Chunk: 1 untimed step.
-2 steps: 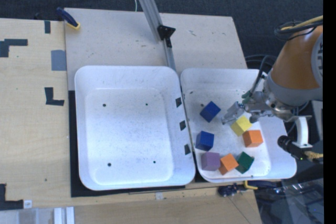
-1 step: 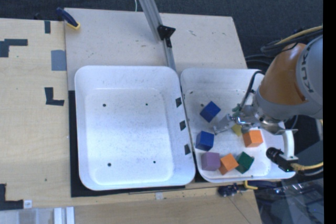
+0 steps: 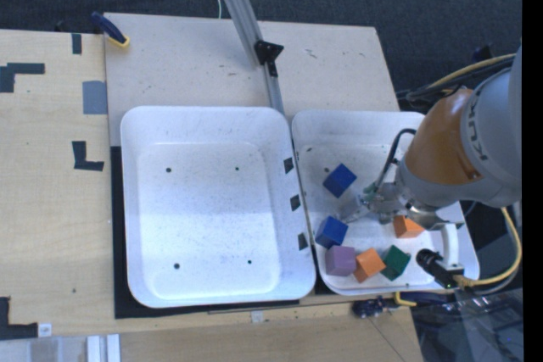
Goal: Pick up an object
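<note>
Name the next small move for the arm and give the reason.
Probably a short drop and close toward the lower blue cube. The gripper hangs in the right bin, between the upper blue cube and the lower one, with nothing visibly between its fingers; the purple cube crowds the lower one's near side.

Two white bins [image 3: 208,119] [image 3: 356,125]; two blue blocks [image 3: 340,180] [image 3: 332,231], two orange [image 3: 369,264] [image 3: 407,225], one purple [image 3: 341,259], one green [image 3: 395,262].

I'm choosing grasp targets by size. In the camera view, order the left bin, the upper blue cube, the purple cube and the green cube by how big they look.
1. left bin
2. upper blue cube and purple cube, too alike to rank
3. green cube, slightly smaller, though partly hidden by its orange neighbour
</note>
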Each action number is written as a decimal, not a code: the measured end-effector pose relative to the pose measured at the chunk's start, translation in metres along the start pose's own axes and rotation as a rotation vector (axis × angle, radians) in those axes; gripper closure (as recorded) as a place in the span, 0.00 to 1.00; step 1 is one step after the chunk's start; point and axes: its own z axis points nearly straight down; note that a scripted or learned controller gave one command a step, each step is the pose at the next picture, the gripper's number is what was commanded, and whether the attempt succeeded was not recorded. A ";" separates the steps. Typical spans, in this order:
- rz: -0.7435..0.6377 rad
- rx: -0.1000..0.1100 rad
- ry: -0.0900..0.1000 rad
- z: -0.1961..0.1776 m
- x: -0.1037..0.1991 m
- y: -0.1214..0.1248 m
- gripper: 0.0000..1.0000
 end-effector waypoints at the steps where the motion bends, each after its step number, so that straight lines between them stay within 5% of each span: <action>1: -0.001 0.002 0.003 -0.011 0.001 0.000 1.00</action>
